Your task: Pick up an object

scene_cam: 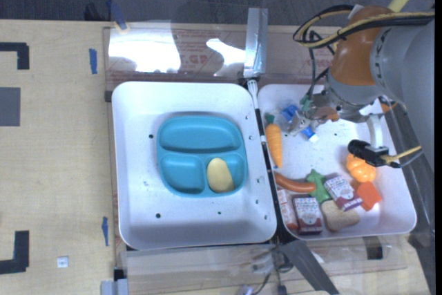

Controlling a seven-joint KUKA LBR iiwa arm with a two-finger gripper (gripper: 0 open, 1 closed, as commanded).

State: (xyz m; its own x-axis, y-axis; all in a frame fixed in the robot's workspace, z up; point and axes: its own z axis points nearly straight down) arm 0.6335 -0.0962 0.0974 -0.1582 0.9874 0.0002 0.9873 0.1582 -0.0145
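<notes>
We can read no text, brand or number here. The small printed packets (308,211) at the near edge of the right bin (400,217) carry label panels in dark red and white, and one beside them (343,190) likewise, but their lettering is too small and blurred for us to read.

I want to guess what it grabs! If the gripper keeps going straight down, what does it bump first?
Probably the small blue item under the gripper in the right bin, though depth is hard to judge.
</notes>
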